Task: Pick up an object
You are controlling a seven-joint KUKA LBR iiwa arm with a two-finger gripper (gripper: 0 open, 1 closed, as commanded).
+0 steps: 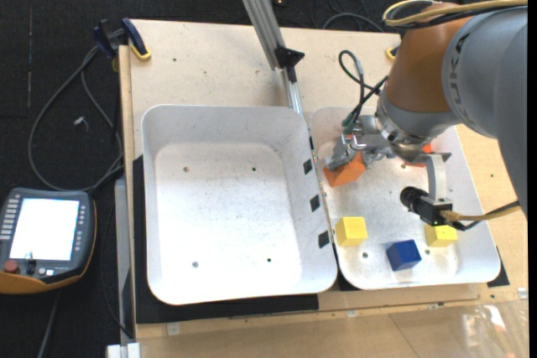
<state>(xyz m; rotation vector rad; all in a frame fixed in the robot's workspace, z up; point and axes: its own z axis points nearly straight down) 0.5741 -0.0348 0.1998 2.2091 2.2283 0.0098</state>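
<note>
Gripper low in right bin, right of frame centre, at orange block — block just under it. Fingers open or closed: cannot tell. Advice — centre over block, close firmly, lift straight. Yellow cube, blue cube lie lower, apart.

So the tabletop is a pale, speckled board sitting on dark floor. Two shallow white bins sit right on it, side by side and touching: the left bin takes up most of the middle, and the right bin is tucked up against it near the right edge. A clamp with a yellow tip grips the tabletop's far left corner.
</note>
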